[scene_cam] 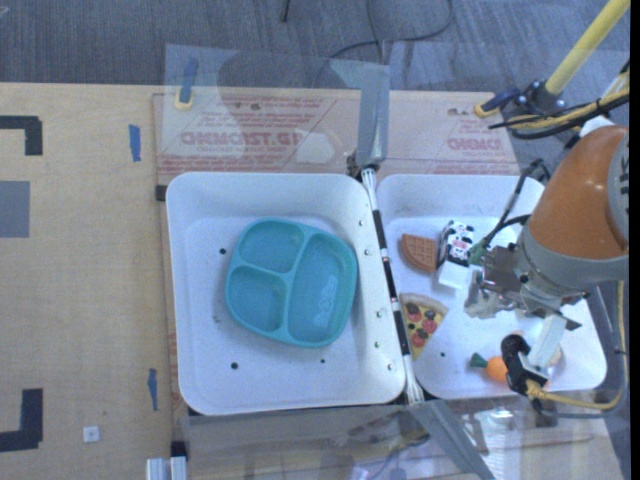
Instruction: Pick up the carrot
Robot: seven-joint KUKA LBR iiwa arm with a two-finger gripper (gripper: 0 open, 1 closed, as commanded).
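Observation:
The carrot (pixel 493 368) is a small orange piece with a green top, lying near the front edge of the right bin (pixel 440 368). My gripper (pixel 484 294) hangs over the middle of that bin, a little behind the carrot and slightly to its left. Nothing shows between its fingers. The wrist and arm cover the bin's right part.
In the right bin, a pizza slice (pixel 422 321) lies at the front left, a brown waffle piece (pixel 420 253) at the back left, and a black-and-white cow toy (pixel 458 242) beside it. The left bin (pixel 200 268) holds a teal divided plate (pixel 290 283).

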